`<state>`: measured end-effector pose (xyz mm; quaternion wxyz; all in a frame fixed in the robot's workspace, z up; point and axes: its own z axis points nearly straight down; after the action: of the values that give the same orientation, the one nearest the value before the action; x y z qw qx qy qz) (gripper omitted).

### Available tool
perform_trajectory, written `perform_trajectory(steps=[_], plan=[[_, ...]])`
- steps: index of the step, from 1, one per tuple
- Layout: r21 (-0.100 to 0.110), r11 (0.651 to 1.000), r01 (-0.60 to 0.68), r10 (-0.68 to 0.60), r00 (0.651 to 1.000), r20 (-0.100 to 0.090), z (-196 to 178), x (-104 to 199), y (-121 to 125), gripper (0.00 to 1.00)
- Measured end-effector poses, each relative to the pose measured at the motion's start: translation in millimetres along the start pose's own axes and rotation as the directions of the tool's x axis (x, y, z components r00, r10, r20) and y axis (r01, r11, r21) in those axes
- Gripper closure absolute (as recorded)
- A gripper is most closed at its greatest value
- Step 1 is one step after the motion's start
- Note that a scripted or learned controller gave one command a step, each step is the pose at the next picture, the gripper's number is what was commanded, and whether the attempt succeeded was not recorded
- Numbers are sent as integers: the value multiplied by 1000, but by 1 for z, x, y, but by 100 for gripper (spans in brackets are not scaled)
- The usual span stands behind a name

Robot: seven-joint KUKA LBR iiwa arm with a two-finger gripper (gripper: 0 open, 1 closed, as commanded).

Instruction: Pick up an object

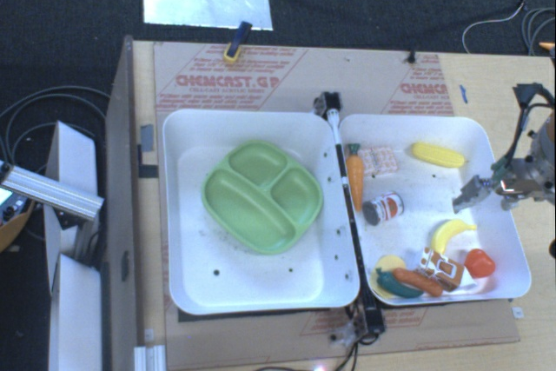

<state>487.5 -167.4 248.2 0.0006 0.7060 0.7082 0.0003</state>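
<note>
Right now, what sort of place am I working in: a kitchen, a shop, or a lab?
Most likely a robotics lab test bench, not a kitchen: two white bins on a board, toy food such as a plastic carrot and banana, and loose cables on the floor.

The grey two-finger gripper (473, 194) reaches in from the right edge of the camera view, its metal body angled down and to the left. The wrist behind it is a dark cluster of fittings with thin cables looping upward, while most of the arm lies beyond the frame. Nothing shows between the fingers, whose spacing is too small to read.
</note>
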Motion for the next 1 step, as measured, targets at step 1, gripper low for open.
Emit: perform_trajectory(steps=[1], plan=[[6, 1000, -1, 1, 1000, -2, 79, 0, 15, 0]])
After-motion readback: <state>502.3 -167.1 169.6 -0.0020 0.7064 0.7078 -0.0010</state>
